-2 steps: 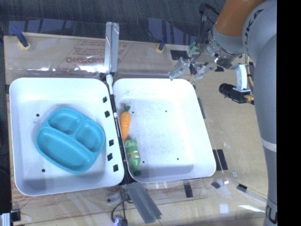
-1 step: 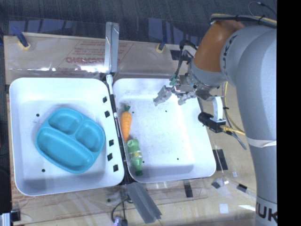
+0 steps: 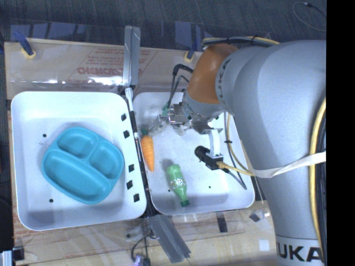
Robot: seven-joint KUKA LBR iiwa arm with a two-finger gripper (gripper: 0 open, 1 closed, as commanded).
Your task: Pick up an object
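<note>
Approach step: your end effector (image 3: 176, 117) low at right bin (image 3: 238, 195) far edge, finger state undeterminable; carrot (image 3: 147, 152) along left wall, green bottle (image 3: 177, 183) mid-bin, both ungrasped; next, align over one, descend

A divided plate (image 3: 83, 164) lies in the left bin (image 3: 22, 148); carrot (image 3: 147, 152) and bottle (image 3: 177, 184) lie seemingly apart in the right bin (image 3: 238, 195).

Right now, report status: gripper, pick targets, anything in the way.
Gripper low over right bin, far end, nothing seen held. Toy carrot and green bottle lying loose nearby. Blue divided plate in left bin.
</note>
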